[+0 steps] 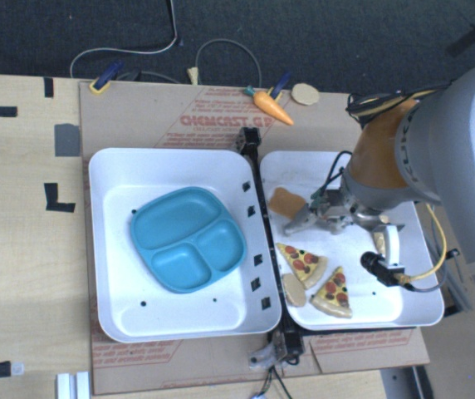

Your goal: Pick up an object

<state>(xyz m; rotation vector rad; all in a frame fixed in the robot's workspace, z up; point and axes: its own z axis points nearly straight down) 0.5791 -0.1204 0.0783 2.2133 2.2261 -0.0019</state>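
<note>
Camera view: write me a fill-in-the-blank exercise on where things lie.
1. The blue plate lies in the ____ bin.
2. The pizza slices lie in the ____ bin.
3. The carrot lies on the cardboard, ____ both bins.
Missing words: left; right; outside

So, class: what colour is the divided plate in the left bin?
Light blue; the divided plate shows in the camera view.

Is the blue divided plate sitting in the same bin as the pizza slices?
No. The blue plate lies in the left bin, while both pizza slices lie in the right bin.
</note>
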